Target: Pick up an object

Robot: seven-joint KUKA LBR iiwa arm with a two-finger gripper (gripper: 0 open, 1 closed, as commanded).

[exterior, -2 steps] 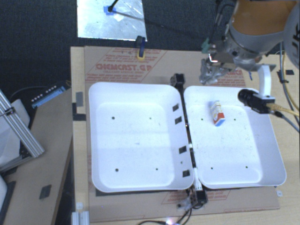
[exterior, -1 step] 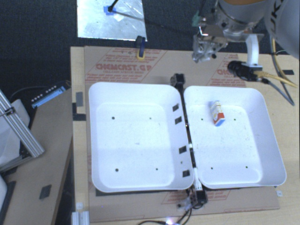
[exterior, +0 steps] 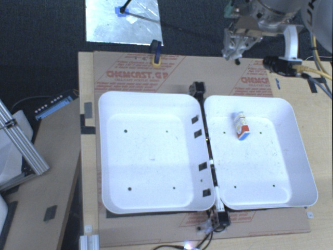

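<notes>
While gripper (exterior: 232,53) hovers, small boxy carton (exterior: 241,125), smooth white right bin (exterior: 299,155).

left bin (exterior: 106,155) | foil sheet (exterior: 104,14) | cardboard board (exterior: 140,72) | yellow clamp (exterior: 155,54)

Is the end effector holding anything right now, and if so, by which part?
Nothing is held. The end effector hangs above the bench behind the bins, with nothing between its fingers. The small red and white object lies in the right bin, untouched.
</notes>
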